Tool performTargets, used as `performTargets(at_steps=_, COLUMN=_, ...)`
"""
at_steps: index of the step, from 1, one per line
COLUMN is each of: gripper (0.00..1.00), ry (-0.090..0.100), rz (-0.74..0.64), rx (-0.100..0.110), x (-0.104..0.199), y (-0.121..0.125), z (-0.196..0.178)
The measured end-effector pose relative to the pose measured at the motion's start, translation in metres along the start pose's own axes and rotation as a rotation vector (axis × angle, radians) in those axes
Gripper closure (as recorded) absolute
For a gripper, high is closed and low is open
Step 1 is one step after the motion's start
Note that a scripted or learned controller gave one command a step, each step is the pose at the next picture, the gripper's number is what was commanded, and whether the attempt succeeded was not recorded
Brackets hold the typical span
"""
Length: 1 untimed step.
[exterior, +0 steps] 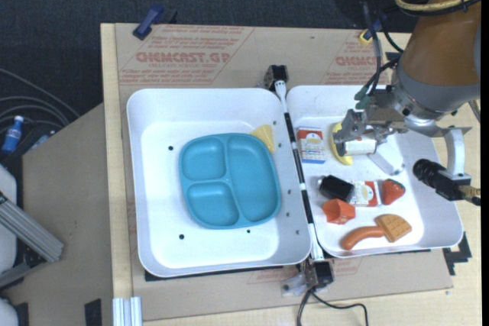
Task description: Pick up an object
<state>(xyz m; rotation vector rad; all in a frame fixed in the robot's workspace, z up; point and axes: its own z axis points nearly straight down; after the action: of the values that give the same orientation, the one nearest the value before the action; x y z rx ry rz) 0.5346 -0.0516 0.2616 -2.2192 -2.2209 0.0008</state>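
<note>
Camera view: the arm (439, 34) reaches in from the right and hangs low over the right bin (439, 229), its gripper (359, 140) just above a yellow banana-like toy (338, 150) near the bin's upper middle. I cannot tell whether anything sits between the gripper's tips or how they are set; the wrist hides them.

Other pickable things crowd nearby: a small carton (310, 146) just left of the yellow toy, a black block (335, 186), an orange piece (337, 211), a red piece (392, 192), a sausage (361, 237) and a brown waffle-like toy (394, 226) toward the near edge.

The left bin (153, 187) holds a blue divided plate (228, 179) and a yellow wedge (263, 136).

The likely trouble, as I judge it: the curved yellow toy may squirt sideways under a closing grip, or the carton may get nudged or pinched along with it. A descent slightly off-centre could also press on the bin floor.
</note>
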Motion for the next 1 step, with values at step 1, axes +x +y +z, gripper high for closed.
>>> performTargets(at_steps=1, gripper=1.00, ry=-0.001, rz=0.002, rx=0.001, x=-0.0219, y=-0.0029, z=0.0047)
